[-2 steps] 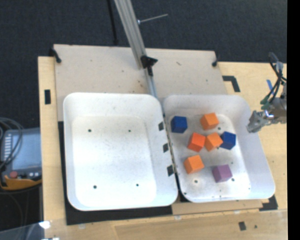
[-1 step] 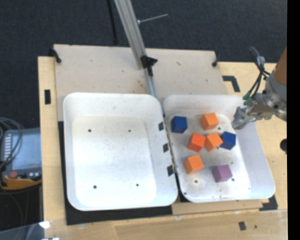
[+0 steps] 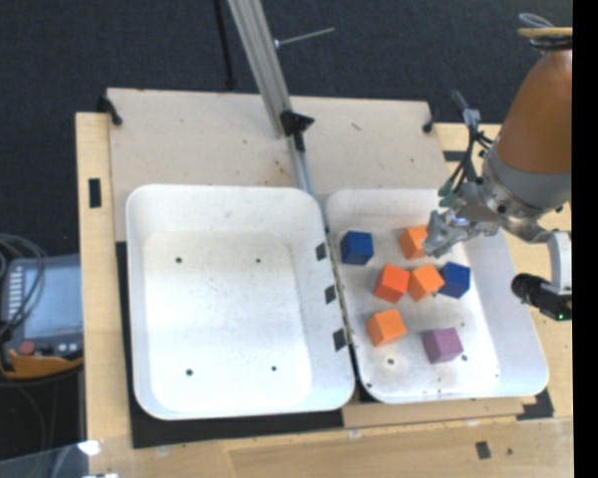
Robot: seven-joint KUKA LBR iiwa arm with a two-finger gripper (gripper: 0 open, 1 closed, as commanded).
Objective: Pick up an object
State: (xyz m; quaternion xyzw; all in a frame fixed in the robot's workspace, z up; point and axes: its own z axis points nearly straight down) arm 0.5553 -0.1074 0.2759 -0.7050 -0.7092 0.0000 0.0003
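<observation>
While the arm is reaching in from the right, the gripper (image 3: 445,233) is hanging low over the right bin (image 3: 513,352), just beside the upper orange cube (image 3: 412,241) and close above the cluster below it. Whether it is apart, together or clamped on anything cannot be told from this slant. All the candidate objects are sitting in that bin: a blue cube (image 3: 356,248) near the left wall, an orange cube (image 3: 391,283) touching another orange cube (image 3: 426,281), a second blue cube (image 3: 456,279) pressed against that one, a lone orange cube (image 3: 386,326) and a purple cube (image 3: 442,345) lower down. Crowding looks like the main risk: a descent here is likely landing on an edge, nudging neighbours aside, or pinching two cubes and slipping. The left bin (image 3: 229,297) is lying beside it on the desk (image 3: 209,127).
</observation>
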